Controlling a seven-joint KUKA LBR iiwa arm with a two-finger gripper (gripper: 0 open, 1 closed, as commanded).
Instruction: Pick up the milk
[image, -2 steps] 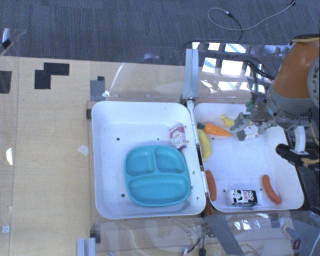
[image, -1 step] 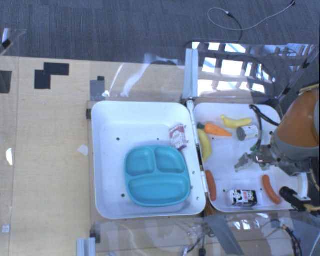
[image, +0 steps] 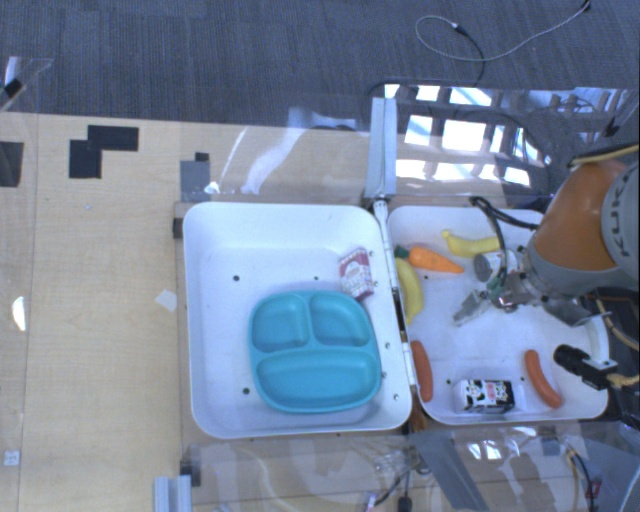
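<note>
The arm's bulk hides the right bin's far right side. The milk, a small boxy black-and-white carton, lies by that bin's near edge, between two sausages. The gripper hangs mid-bin, its thin metal fingers spread, gripping nothing, well apart from the milk.

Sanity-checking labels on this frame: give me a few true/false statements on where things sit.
1. The milk carton lies in the right bin. True.
2. The blue plate sits in the right bin. False: it is in the left bin.
3. The gripper is clamped on the milk carton. False: it hangs apart from it, farther back in the bin.
4. A carrot lies beside a banana. True.
</note>
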